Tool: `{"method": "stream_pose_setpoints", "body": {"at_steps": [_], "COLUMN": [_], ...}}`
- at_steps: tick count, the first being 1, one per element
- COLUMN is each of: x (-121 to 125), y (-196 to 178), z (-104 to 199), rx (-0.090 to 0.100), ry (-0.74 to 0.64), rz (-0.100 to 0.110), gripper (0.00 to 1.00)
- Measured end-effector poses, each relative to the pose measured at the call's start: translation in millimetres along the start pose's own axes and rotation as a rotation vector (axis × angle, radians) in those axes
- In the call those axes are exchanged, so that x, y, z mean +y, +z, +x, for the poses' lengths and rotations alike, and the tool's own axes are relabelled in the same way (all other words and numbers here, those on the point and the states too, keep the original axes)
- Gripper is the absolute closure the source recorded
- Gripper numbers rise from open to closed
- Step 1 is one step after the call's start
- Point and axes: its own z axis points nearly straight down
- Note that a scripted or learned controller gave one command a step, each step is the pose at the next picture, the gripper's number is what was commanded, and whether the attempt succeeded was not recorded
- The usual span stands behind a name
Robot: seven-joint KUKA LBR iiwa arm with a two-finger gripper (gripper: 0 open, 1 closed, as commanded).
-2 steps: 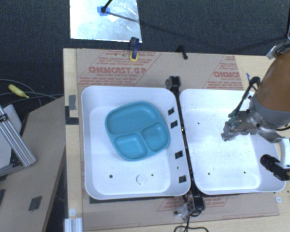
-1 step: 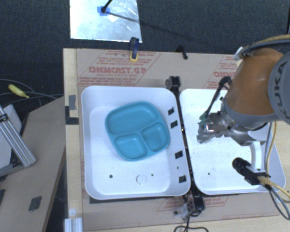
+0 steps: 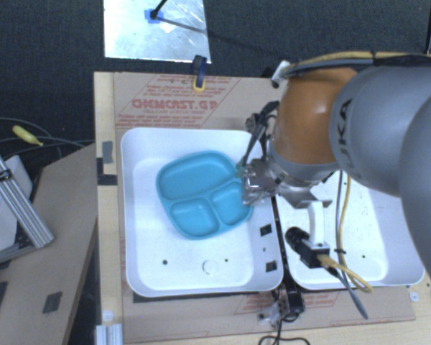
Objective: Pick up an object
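Observation:
A blue plate (image 3: 200, 192) with three compartments lies flat in the left white bin (image 3: 138, 221), in its upper middle part. The grey arm with its orange band (image 3: 312, 121) reaches in from the right, over the wall between the two bins. My gripper (image 3: 246, 184) is down at the plate's right rim, touching or just above it. The wrist body hides the rim there.
A small clear disc (image 3: 210, 267) lies near the left bin's front wall. The right bin (image 3: 395, 264) lies mostly under the arm, with black and yellow cables (image 3: 337, 268) hanging over it. A brown printed board (image 3: 176, 103) lies behind the bins.

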Motion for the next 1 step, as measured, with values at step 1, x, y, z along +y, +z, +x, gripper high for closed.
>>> {"method": "stream_pose_setpoints", "body": {"at_steps": [1], "x": [-27.2], "y": [-96.1], "z": [33.9], "rx": [0.001], "ry": [0.005], "rz": [-0.006], "gripper": [1.0]}}
